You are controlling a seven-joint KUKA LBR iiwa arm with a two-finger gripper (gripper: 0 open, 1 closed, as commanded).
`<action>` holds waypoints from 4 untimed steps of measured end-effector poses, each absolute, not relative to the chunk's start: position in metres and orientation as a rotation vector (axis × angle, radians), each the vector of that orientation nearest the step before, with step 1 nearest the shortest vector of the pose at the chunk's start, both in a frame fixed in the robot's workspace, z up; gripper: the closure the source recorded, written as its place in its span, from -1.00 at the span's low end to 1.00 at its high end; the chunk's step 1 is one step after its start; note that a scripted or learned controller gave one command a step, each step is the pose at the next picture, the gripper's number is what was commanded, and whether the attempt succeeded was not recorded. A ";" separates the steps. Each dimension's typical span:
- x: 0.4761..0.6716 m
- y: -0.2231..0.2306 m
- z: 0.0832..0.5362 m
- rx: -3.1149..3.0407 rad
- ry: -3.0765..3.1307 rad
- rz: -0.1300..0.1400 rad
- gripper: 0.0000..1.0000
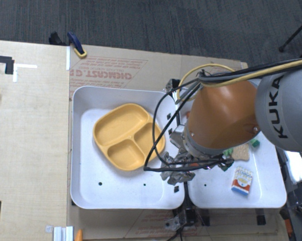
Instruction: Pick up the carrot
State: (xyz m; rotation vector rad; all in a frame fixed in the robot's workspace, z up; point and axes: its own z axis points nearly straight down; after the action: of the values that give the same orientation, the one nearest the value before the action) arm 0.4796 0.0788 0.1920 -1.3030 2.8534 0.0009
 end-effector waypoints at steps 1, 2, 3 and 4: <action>0.522 0.112 0.097 -1.805 2.569 0.004 1.00; 0.622 0.109 0.095 -2.362 2.096 -0.001 1.00; 0.617 0.159 0.124 -2.037 2.385 0.004 1.00; 0.618 0.180 0.092 -1.200 2.906 0.004 1.00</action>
State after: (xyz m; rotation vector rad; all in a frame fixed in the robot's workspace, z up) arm 0.6185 0.1803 0.0919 -1.2004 2.9057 0.0037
